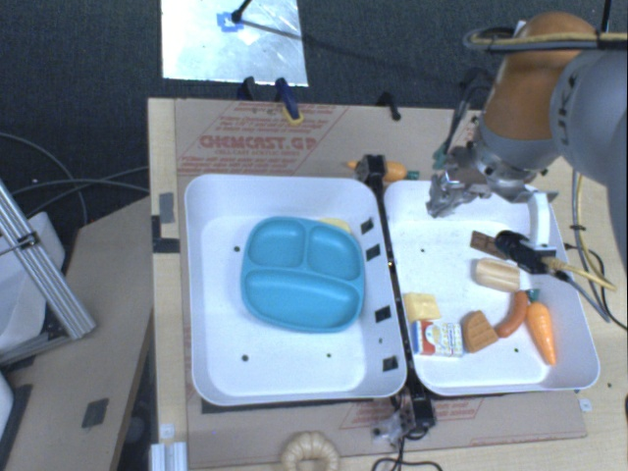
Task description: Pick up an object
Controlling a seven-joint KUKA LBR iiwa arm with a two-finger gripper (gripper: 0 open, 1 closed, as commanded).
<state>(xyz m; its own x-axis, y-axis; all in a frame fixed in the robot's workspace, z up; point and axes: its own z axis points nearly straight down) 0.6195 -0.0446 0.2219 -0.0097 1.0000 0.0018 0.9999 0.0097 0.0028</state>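
Gripper [449,200] above right bin's [442,263] far left corner, grip state impossible to tell.
Carrot [542,332] lies by the right edge, long axis far-to-near, tip toward the near edge.

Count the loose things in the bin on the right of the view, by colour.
Orange: 2, carrot and sausage
Brown: 2, block and biscuit
Yellow: 1, cheese
Cream: 1, roll
White and red: 1, carton
Total: 7

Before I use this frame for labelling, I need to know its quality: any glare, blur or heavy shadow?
Camera view: the silvery sheet at the top glares white in patches; the gripper looks slightly soft; the blue tray and the carrot are crisp, evenly lit, with faint shadows only.
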